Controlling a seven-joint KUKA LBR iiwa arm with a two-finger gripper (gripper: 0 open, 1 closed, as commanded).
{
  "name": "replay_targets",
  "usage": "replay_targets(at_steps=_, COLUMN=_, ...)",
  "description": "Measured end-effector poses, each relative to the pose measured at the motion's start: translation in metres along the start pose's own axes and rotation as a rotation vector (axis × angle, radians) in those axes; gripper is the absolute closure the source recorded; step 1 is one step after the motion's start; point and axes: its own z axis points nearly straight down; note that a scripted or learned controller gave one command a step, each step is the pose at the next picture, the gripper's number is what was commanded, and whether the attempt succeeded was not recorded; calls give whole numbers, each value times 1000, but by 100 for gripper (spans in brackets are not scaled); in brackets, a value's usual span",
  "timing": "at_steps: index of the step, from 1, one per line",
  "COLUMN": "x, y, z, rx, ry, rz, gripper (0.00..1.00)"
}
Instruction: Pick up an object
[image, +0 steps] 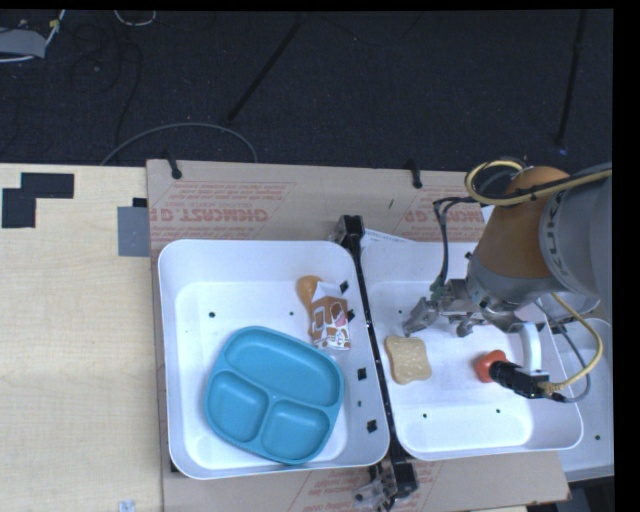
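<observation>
Toast (408, 359): pale tan slice, squarish, lying flat in the right bin (500, 440) near its left wall. Gripper (425, 318) is hovering just above and beside the toast's upper edge; fingers' state cannot be told. Red object (489, 365) is sitting right of the toast, apart from it, with open floor below both. Left bin (185, 300) is holding a blue tray (272, 393), a packet (329, 324) and an orange piece (308, 289), crowding its right wall.
</observation>
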Motion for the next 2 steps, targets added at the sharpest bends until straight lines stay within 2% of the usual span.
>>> replay_targets(at_steps=1, x=-1, y=1, z=-13, rx=-2, ry=-1, rz=4, gripper=100)
replay_targets(at_steps=2, x=-1, y=6, z=-75, rx=-11, ry=-2, rz=-1, gripper=100)
